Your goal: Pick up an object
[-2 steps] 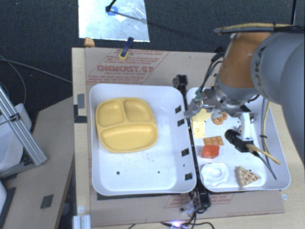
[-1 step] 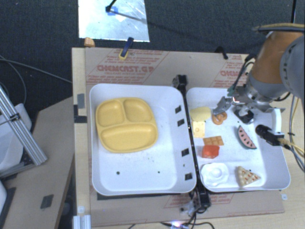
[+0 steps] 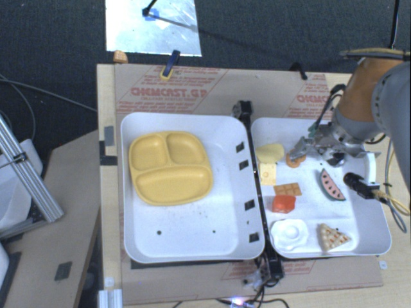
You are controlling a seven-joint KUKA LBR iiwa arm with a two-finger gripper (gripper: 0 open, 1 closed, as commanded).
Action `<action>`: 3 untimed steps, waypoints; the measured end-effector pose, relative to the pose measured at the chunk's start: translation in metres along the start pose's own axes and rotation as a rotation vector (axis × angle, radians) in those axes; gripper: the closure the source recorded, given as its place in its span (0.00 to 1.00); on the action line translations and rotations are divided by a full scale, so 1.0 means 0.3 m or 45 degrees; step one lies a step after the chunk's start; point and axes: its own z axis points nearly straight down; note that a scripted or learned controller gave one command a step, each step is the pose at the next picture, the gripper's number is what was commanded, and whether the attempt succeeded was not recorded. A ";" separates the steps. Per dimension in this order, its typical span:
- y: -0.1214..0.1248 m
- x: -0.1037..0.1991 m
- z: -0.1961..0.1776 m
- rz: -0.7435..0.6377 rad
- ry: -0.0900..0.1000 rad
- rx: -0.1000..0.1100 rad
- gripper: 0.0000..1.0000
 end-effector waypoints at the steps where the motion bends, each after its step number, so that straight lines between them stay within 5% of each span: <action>1: 0.071 -0.077 0.013 0.000 0.041 0.047 0.00; 2: -0.194 -0.119 0.020 -0.008 0.029 -0.013 0.00; 3: -0.149 -0.088 0.030 -0.004 0.009 0.004 0.00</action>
